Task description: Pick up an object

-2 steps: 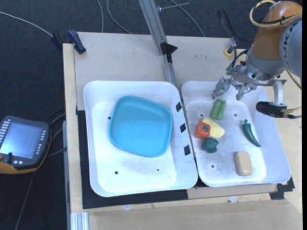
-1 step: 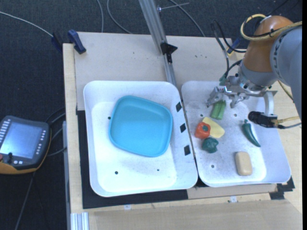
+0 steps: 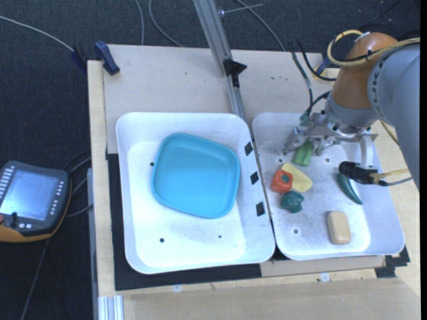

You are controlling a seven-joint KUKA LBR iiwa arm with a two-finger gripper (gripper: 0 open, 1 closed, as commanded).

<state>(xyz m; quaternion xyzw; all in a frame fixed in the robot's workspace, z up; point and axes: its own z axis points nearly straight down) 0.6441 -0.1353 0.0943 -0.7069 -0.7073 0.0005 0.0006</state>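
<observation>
My gripper (image 3: pixel 307 145) is low in the right bin (image 3: pixel 383 235), near its back edge. Its fingers stand open on either side of a small light green piece (image 3: pixel 303 156), which lies just in front of them on the bin floor. A red toy (image 3: pixel 282 182) and a yellow toy (image 3: pixel 299 179) touch each other just in front of the green piece. A teal toy (image 3: pixel 291 202) sits in front of those. Farther right lie a tan block (image 3: pixel 338 227) and a dark green pepper (image 3: pixel 349 188).
The left bin (image 3: pixel 137 245) holds a large blue square plate (image 3: pixel 195 175). A metal pole (image 3: pixel 213 25) slants over the back of the bench between the bins. A handheld pendant (image 3: pixel 30 199) lies off the bench at the left, among cables on the floor.
</observation>
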